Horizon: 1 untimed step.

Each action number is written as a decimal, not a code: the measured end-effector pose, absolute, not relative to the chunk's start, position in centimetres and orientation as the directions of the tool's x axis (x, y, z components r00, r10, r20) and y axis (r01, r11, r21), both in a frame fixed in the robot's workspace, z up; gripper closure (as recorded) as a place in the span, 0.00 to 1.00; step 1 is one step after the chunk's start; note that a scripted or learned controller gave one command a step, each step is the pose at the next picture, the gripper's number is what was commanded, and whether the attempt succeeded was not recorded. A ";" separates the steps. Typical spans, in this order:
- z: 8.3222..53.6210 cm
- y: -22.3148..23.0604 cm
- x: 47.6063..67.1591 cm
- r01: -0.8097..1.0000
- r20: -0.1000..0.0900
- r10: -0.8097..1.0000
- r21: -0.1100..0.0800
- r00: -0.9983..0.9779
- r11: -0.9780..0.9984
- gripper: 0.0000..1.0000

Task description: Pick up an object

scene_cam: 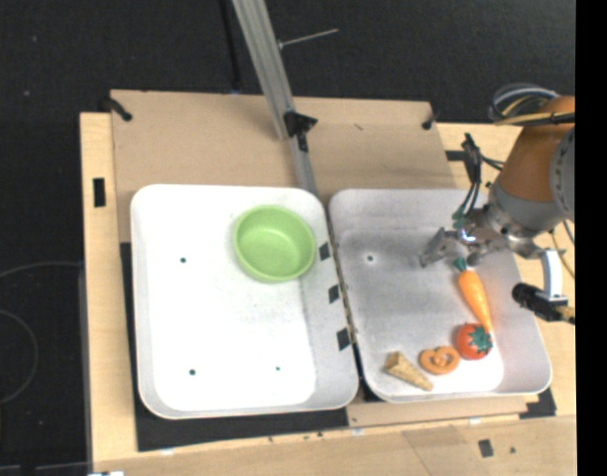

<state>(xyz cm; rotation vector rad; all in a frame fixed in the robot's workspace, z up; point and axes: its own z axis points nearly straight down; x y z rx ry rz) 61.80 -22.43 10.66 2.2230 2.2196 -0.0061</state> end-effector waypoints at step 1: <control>12.1 -22.5 62.0 1.000 -0.004 1.000 0.005 0.002 -0.002 1.00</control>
